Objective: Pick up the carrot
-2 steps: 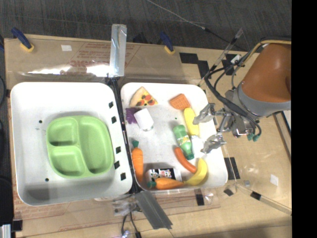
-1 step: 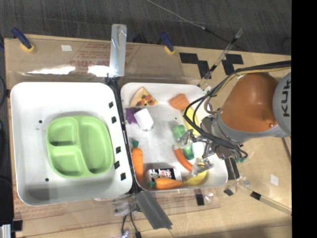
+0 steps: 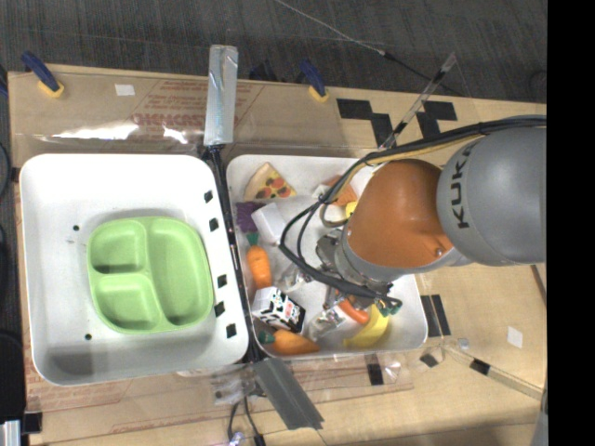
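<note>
1. 2 shallow white plastic bins with rounded corners sit side by side on a pale wooden bench [image 3: 483, 393]. The left bin [image 3: 56, 184] has smooth, matte walls.
2. In the left bin lies a light green plastic tray [image 3: 147, 273], rounded at its corners and moulded into 3 compartments: 1 long one on its right and 2 smaller ones on its left.
3. The right bin [image 3: 307, 167] holds a jumble of toy food. Near its far wall is a wedge-shaped pizza slice [image 3: 271, 185] with a tan crust and red dots.
4. The carrot [image 3: 259, 267] is a short, smooth orange piece with blunt rounded ends, lying in the right bin close to its left wall, roughly halfway down.
5. Just below the carrot is a small carton [image 3: 280, 311] printed in black and white patches, and beneath that another smooth orange piece [image 3: 294, 344] rests by the near wall.
6. A glossy yellow banana [image 3: 370, 331] curves along the near right part of that bin.
7. The arm [image 3: 493, 193] is a bulky, smooth grey casing with a shiny orange band, draped with black cables, and it hangs over the middle of the right bin.
8. The gripper [image 3: 342, 303] is low in the clutter, right of the carrot and apart from it; I cannot tell how its jaws stand.
</note>
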`<action>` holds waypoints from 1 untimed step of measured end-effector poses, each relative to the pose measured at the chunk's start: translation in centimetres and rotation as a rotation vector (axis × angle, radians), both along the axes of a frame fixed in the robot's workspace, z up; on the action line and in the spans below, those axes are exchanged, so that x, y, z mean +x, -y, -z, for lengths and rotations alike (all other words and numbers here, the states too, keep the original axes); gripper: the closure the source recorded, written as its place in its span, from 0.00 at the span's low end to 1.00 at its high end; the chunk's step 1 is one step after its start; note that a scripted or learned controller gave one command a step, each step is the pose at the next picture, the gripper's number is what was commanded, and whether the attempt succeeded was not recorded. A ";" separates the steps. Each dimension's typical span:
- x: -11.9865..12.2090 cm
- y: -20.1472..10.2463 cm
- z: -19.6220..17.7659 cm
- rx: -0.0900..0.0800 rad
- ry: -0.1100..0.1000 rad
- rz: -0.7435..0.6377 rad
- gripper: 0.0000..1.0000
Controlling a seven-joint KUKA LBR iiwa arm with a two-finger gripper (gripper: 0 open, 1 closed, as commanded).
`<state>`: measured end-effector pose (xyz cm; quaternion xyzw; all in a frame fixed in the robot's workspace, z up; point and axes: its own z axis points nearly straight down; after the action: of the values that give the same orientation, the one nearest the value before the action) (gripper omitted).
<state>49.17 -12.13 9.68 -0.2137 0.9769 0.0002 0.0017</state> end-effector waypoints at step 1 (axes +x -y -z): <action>0.2 0.1 -1.1 -0.004 0.004 -0.007 1.00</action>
<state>49.34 -12.20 10.76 -0.2169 0.9762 -0.0021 0.0030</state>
